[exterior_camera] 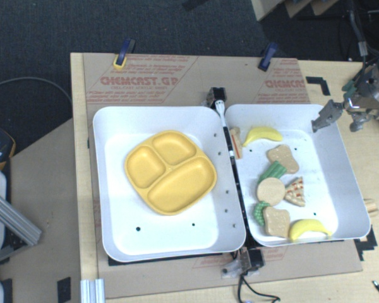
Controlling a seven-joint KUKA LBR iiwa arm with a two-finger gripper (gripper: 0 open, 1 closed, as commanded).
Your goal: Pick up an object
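Tool (342,117) open over right bin's (341,169) rim.

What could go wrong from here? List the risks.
1. The toy food in the right bin is crowded: the round cracker, pizza slice and green vegetable touch, so a grab may catch two or slip.
2. The claw hangs at the bin's far right rim and could clip it when descending.

Yellow banana (263,134) lying flat near the right bin's (341,169) top edge, second banana (309,230) at its bottom, toast slices (282,158), pizza wedge (295,192), green pieces (275,171) clustered between, all loose, touching
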